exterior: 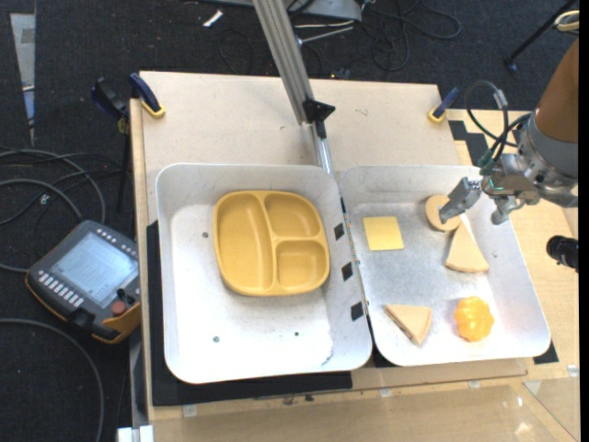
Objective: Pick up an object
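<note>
While the jaws (pixel 477 203) hang spread above the right bin (pixel 515 343), a round tan disc (pixel 436 212), possibly a toy cookie, lies just beneath their left finger. Nearer the camera from them: wedge (pixel 467 251), yellow square (pixel 383 233).

The yellow divided tray (pixel 272 243) looks like smooth moulded plastic with a soft sheen, and the left bin (pixel 184 339) that holds it is matt white plastic, speckled and scuffed, as is the right bin (pixel 525 334) just beside it. In that right bin the square yellow slice (pixel 384 233) looks flat and matt like rubbery plastic, the tan wedges (pixel 410 320) and (pixel 467 251) dull and smooth, and the orange lump (pixel 473 319) glossy. Beyond the tray the bench top (pixel 230 118) is pale unvarnished wood or board, and the slanted pole (pixel 285 49) above it is brushed, ribbed metal.
</note>
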### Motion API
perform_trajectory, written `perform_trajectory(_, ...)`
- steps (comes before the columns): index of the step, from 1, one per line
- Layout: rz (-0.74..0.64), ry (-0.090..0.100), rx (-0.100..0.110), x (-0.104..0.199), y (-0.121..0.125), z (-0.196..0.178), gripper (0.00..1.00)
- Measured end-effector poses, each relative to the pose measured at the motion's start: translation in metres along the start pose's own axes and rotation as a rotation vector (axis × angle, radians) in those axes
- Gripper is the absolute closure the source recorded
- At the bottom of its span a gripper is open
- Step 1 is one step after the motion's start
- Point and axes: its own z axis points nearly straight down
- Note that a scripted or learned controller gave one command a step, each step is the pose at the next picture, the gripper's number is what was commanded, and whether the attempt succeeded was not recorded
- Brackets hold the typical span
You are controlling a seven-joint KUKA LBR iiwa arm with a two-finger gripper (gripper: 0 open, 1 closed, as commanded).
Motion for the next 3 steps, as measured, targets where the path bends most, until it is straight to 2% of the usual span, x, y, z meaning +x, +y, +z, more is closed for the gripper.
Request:
perform_trajectory(1,0.001,0.000,0.000,0.000,0.000,0.000,0.00)
perform_trajectory(2,0.002,0.001,0.004,0.000,0.009,0.049,0.00)
perform_trajectory(3,0.003,0.001,0.006,-0.007,0.001,0.106,0.00)
